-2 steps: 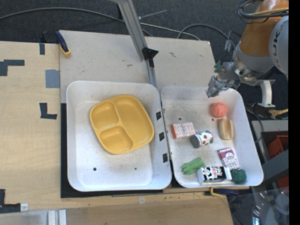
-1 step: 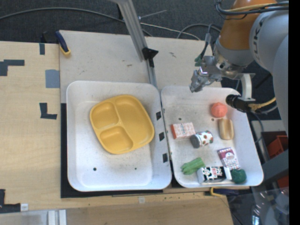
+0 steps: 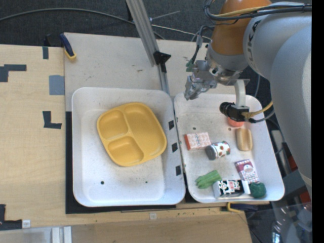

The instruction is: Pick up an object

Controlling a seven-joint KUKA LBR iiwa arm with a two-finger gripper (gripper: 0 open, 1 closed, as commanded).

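Objects for the pick all lie in the right bin (image 3: 263,186), and the nearest to the jaws (image 3: 191,93) is the small pink carton (image 3: 197,140), which sits lower in the view and a little to the right of them, toward the bin's middle. The jaws hang over the bin's upper left corner, near the rim that meets the left bin (image 3: 81,151), with nothing visible between them; whether they are parted or closed I cannot tell from this angle. The pink carton's long axis runs roughly left to right across the view, tilted only slightly, so a grasp across its short side looks the natural one. Just right of it lies a small spotted can (image 3: 218,150) on its side, its long axis also roughly left to right, dark end pointing left toward the carton. Further down are a green piece (image 3: 208,178), a black-and-white pack (image 3: 230,187), a dark red packet (image 3: 246,169) and a dark green lump (image 3: 258,190), all well apart from the jaws. A tan oblong (image 3: 244,138) stands lengthwise up and down near the right rim. The yellow tray (image 3: 131,133) fills the other bin, left of the jaws.
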